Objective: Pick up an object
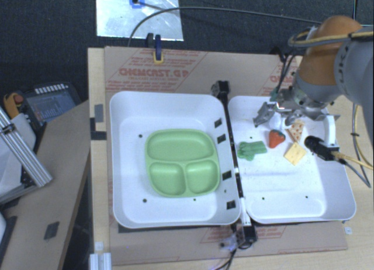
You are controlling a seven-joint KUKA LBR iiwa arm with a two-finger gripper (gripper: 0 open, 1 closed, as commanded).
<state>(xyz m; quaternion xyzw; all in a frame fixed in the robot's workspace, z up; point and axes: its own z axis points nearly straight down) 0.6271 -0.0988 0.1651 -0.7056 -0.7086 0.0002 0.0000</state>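
My gripper (pixel 276 118) hangs over the far part of the right bin (pixel 292 201), open with nothing between its fingers. Just below it lies a small red piece (pixel 276 139). Right of that are a speckled tan cracker-like piece (pixel 296 130) and a yellow wedge (pixel 295 153). A green toy piece (pixel 252 149) lies near the bin's left wall. All of these rest on the bin floor, apart from the gripper.
The left bin (pixel 125 146) holds a green divided plate (pixel 181 162). A black divider (pixel 229 146) runs between the two bins. The near half of the right bin floor is bare white. The arm's grey and orange body (pixel 330 58) looms over the right bin's far right corner.
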